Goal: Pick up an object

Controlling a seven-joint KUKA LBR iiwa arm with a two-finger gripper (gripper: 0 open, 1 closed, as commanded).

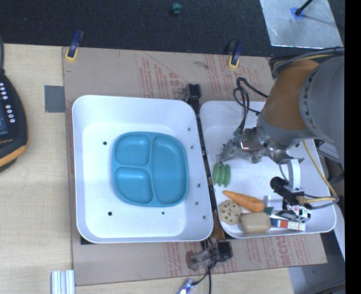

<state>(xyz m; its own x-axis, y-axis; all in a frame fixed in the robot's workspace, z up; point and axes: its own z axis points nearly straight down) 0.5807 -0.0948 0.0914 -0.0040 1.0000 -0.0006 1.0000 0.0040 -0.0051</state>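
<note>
- While lying flat in right bin (327,225), carrot (244,201) runs lengthwise left-right, slightly downhill, tip twd left bin.
- Sits just above cracker (229,211) + beige block (255,223).
- Gripper (236,149) above-left of carrot, near green item (221,174); open/closed: can't tell.

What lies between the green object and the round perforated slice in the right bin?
In the camera view, between the green object and the round perforated slice there is bare white bin floor; the carrot tip comes close on the right.
</note>
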